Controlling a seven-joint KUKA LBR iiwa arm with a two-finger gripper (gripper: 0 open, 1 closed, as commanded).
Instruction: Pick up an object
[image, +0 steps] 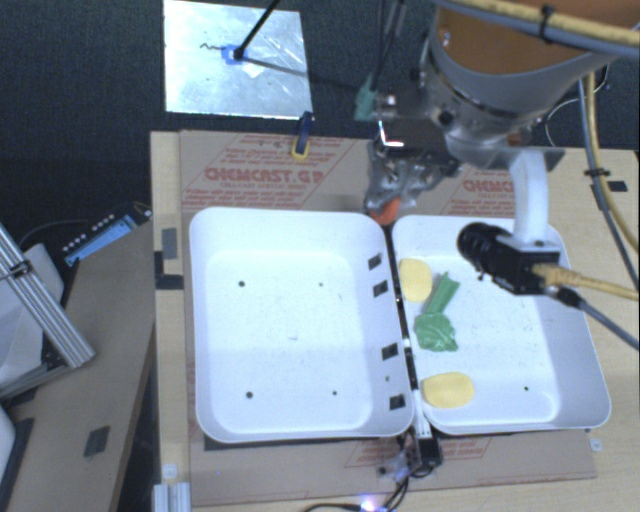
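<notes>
The gripper hangs above the far rim where the 2 bins meet — its tip is a dark, blurred mass with something orange at the bottom, and I cannot tell how the jaws stand. Nothing shows clearly between them. The objects lie nearer the camera than the gripper, in the right bin: 1 yellow piece closest, a green piece just beside it with its long axis running roughly far-to-near, and a second yellow piece near the front wall. The left bin sits alongside.
</notes>
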